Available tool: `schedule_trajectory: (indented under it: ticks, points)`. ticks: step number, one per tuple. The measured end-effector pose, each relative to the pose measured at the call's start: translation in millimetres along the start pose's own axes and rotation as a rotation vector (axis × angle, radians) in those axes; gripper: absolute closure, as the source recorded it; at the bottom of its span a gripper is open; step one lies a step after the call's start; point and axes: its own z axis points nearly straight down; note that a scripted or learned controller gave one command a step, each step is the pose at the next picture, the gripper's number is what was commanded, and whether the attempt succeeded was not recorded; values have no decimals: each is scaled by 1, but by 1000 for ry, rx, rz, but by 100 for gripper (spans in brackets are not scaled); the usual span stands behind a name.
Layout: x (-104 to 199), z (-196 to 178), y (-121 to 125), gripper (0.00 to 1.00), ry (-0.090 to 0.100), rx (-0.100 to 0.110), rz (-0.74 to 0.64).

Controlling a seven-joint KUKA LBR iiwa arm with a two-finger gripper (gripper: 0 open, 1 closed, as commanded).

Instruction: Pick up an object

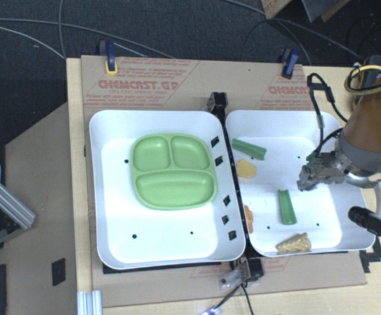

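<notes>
The end effector [309, 178], its opening state not discernible, hangs in the right bin [269, 126] just beside the green stick [286, 207], which lies toward the bin's near wall, long axis running roughly far-to-near.

Bright, even overhead light washes both white bins [105, 195] nearly to glare, so their floors lose detail. Shadows are soft and short, hugging the green tray [174, 170] toward 6 o'clock. Focus is fair at centre, while the floor toward 12 o'clock stays dim and grainy.
</notes>
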Motion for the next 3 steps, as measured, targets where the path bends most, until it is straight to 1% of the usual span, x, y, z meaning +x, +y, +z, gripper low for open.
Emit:
schedule_trajectory:
  ticks: [1,2,3]
  points:
    - [-4,-44,0,100,0,1,0]
    - [-6,-88,6,100,0,0,0]
    - [47,-97,22,100,4,4,-6]
